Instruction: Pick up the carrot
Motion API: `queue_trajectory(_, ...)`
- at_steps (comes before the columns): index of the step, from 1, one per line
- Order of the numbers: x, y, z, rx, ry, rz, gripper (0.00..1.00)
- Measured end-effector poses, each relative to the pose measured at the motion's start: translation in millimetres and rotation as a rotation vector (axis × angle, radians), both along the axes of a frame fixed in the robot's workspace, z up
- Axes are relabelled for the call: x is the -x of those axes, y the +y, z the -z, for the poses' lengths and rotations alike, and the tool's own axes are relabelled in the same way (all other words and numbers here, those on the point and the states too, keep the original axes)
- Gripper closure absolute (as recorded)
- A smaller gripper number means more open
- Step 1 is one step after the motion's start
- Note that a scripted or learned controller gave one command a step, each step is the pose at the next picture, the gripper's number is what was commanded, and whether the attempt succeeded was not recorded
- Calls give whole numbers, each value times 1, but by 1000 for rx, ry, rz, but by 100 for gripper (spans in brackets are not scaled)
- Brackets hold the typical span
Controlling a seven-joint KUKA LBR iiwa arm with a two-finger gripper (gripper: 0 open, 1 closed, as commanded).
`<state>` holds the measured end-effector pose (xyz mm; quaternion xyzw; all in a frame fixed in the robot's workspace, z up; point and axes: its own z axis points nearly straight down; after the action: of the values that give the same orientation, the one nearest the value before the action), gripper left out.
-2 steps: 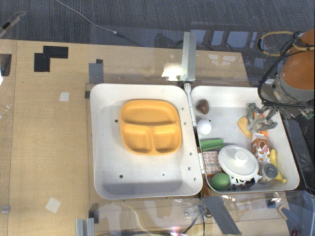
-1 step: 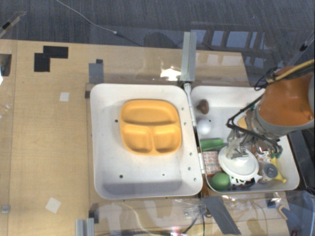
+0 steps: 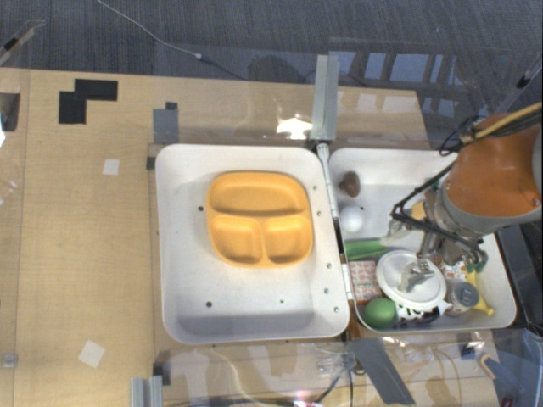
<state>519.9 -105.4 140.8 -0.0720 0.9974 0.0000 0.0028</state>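
My gripper (image 3: 417, 275) hangs low in the right bin (image 3: 506, 312), directly over a white bowl (image 3: 392, 280) near the bin's front. The grey arm with its orange band (image 3: 501, 172) reaches in from the right and hides the back right part of this bin. Nothing orange and carrot-shaped can be made out around the gripper.
The right bin also holds a brown lump (image 3: 349, 182), a white ball (image 3: 351, 220), a green cucumber (image 3: 366, 248), a green round fruit (image 3: 379, 312), a printed packet (image 3: 362, 278), a grey can (image 3: 464, 295) and a yellow banana (image 3: 482, 306). The left bin (image 3: 182, 312) holds a yellow divided tray (image 3: 258, 217).
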Motion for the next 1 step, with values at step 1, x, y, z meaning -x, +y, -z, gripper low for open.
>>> queue_trajectory(1,12,-27,16,3,-35,58,0)
